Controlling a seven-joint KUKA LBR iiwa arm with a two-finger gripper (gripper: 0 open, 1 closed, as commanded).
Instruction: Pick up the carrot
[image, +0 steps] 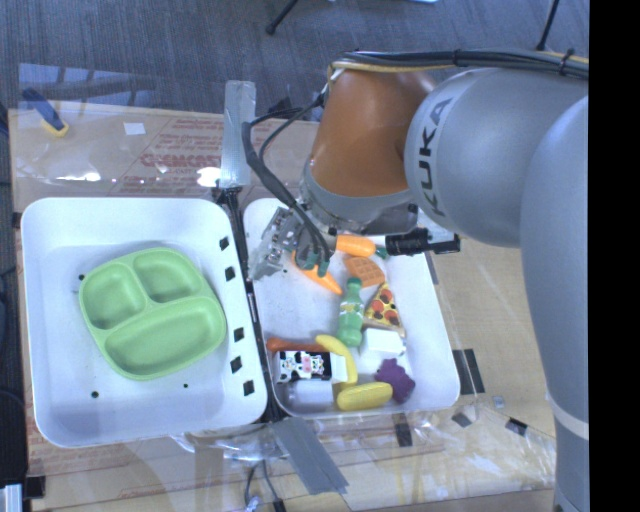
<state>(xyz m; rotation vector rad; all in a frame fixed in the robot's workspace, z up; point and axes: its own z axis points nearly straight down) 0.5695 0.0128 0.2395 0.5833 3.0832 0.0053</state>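
Carrot (322, 277) in rt bin (440, 340), upper part, hand (285, 245) just above-left of it.
Carrot lies slanted w/ green top toward the hand; can't tell if hand touches or grips it, or how far open it is. Right of carrot: another orange piece (355, 245) under the wrist, then a waffle-like piece (366, 271). Below carrot: green bottle (350, 315), pizza slice (382, 308), banana (335, 347), cow-print box (303, 366), yellow piece (363, 396), purple grapes (397, 378). Far left of carrot: green divided plate (150, 310) in lt bin (60, 220), both bins on counter (480, 290).
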